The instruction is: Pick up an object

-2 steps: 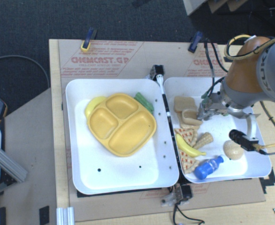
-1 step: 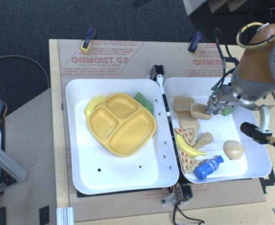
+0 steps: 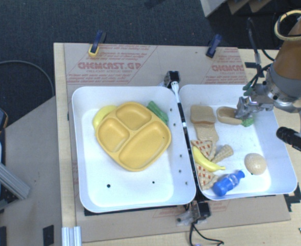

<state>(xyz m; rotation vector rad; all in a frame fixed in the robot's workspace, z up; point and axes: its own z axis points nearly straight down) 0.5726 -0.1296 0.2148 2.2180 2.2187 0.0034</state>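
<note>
Nearest the camera, the front rim of the right bin point(image 3: 242, 195) held a blue bottle point(image 3: 227, 183) lying on its side, with a pale round bun-like piece point(image 3: 255, 163) just to its right. Beside the bottle lay a banana point(image 3: 205, 160) resting across two waffle-patterned slices point(image 3: 203, 163), and a small cone-shaped item point(image 3: 222, 151) sat just beyond it. Farther in, a tan cracker-like slab point(image 3: 206, 134) touched a brown bread slice point(image 3: 202, 115). Toward the bin's far side lay a tan oval, shoe-sole-shaped object point(image 3: 228, 116), flat and light brown with a darker hollow. The gripper point(image 3: 246, 109) stood directly at that object's right end, with a small green piece point(image 3: 248, 121) under it; whether its fingers were spread or closed on anything could not be told. The right half of that bin, between the bun and the gripper, lay bare white. In the left bin point(image 3: 124, 196), a yellow divided tray point(image 3: 134, 135) sat in the middle, partly covering a yellow item point(image 3: 101, 115) at its left and a green one point(image 3: 158, 111) at its far right corner; the near floor stayed open. Both bins touched along a shared edge on the table point(image 3: 140, 60), which was covered in printed brown board and held by clamps point(image 3: 95, 44) at the far edge.
</note>
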